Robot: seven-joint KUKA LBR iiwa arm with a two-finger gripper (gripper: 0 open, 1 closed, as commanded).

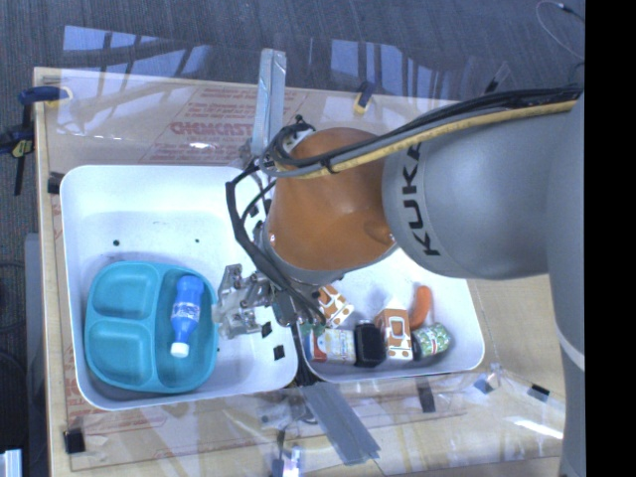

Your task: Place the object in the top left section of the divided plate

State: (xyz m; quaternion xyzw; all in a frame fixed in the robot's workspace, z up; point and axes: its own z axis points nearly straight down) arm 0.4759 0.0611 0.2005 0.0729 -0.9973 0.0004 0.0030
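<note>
The arm (477,197) runs off the right edge and covers much of the right bin (467,351); the pincer (238,306) is too blurred to read.

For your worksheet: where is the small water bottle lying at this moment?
The water bottle lies in the right-hand section of the teal divided plate, inside the left bin, just left of the gripper.

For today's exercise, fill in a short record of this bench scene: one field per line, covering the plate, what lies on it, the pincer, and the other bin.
plate: teal divided plate, in the left bin
on plate: small water bottle with blue label and white cap, lying in the plate's right-hand section
pincer: pincer just right of the plate, above the left bin's floor
right bin: right bin holds several small packaged items clustered along its near side
arm: grey arm with orange band, overhanging the bins
</note>
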